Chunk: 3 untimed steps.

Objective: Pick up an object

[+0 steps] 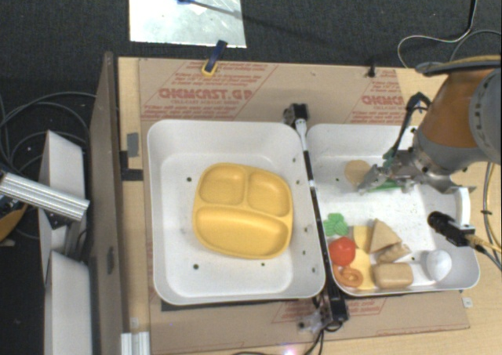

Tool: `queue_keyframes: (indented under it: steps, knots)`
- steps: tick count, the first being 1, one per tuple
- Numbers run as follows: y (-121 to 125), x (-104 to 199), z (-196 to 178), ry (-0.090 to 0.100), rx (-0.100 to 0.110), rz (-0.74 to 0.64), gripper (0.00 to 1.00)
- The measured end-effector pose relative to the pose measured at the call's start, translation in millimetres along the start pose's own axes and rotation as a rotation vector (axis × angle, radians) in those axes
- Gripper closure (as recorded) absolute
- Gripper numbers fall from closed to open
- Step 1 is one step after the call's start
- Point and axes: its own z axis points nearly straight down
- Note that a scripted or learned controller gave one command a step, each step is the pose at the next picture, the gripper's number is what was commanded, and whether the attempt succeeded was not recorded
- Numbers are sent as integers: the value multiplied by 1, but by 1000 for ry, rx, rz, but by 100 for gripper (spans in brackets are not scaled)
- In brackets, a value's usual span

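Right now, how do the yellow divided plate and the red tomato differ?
The yellow three-compartment plastic plate is broad, flat and rounded-rectangular; the small red tomato is round and far smaller. The plate lies alone in the left white bin; the tomato sits crowded among other toy foods at the near edge of the right white bin. Both rest untouched, apart from the gripper.
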Motion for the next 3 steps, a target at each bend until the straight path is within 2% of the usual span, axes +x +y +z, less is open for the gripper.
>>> queue_keyframes:
  steps: [1, 2, 3]
  knots:
    - [47, 43, 37, -3, -7, 0, 0]
    - [46, 40, 24, -4, -8, 2, 100]
    - [6, 111, -70, -1, -10, -2, 100]
